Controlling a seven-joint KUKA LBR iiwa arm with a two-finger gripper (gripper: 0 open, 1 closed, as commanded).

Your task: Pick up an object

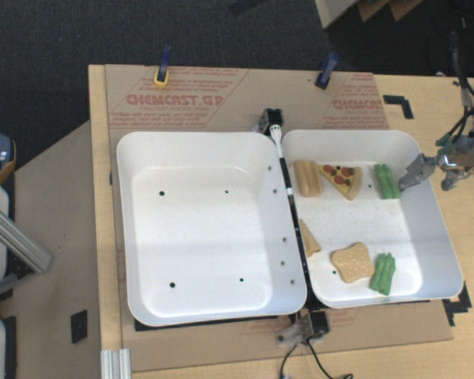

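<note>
- The grey two-finger gripper point(417, 172) hung at the right white bin's point(426, 235) far right rim, just beside a green pod-shaped toy point(385, 181); I couldn't tell its state.
- A pizza-slice toy point(341, 178), tan bread roll point(306, 178), toast slice point(351, 262) and second green toy point(382, 273) lay in that bin.

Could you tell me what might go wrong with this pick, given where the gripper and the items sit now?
The grey two-finger gripper sits at the right white bin's far right rim, so it may clip the wall as it descends. The nearest item, an upper green pod-shaped toy, is thin and could slip aside. Near the front, a tan toast-shaped piece touches a lower green pod, so a grasp there may catch both.
</note>
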